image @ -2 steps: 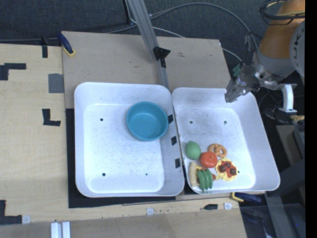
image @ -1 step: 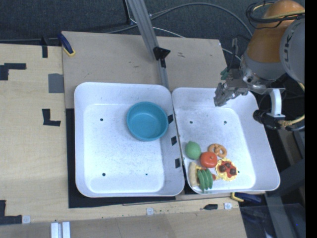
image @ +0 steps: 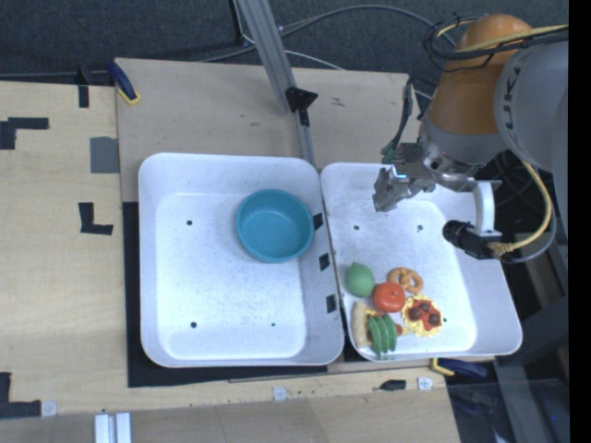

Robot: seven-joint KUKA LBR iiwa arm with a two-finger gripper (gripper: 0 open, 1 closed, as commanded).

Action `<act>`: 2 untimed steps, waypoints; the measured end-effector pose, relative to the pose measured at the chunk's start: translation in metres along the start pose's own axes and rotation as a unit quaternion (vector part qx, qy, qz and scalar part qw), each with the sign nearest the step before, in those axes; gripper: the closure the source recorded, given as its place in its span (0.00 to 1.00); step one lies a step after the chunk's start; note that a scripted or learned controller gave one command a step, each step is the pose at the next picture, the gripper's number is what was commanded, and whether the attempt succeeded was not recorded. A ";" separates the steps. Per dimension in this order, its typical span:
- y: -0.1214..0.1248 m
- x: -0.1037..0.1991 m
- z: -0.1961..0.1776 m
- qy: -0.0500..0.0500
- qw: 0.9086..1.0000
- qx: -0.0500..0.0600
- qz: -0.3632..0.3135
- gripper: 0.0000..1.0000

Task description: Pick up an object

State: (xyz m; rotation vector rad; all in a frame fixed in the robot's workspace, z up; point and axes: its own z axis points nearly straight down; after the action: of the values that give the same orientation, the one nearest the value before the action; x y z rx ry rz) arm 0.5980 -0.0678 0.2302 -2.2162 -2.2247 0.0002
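My gripper (image: 388, 195) hangs over the far part of the right bin (image: 480, 340), with nothing visible between its fingers. Toy food lies clustered at the near side of that bin: a green round piece (image: 360, 278), a red tomato (image: 389, 296), a pretzel (image: 404, 278), a small pizza slice (image: 423, 316), a green ridged vegetable (image: 381, 331) and a yellow piece (image: 359, 319) beside it. A blue bowl (image: 273, 225) sits upright in the left bin (image: 185, 330), toward its far right. The gripper stands well above and beyond the food cluster.
A grey metal pole (image: 272, 49) slants down from the top to the seam between the bins. Cables (image: 517, 238) loop off the arm at the right. The bench (image: 55, 247) stretches away to the left with black tape marks.
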 end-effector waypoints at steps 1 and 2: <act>-0.010 0.042 -0.002 0.000 1.000 0.000 0.000 1.00; -0.020 0.088 -0.009 0.000 1.000 -0.001 0.000 1.00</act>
State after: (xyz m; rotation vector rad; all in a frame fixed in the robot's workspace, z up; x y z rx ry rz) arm 0.5773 0.0204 0.2394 -2.2159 -2.2260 -0.0011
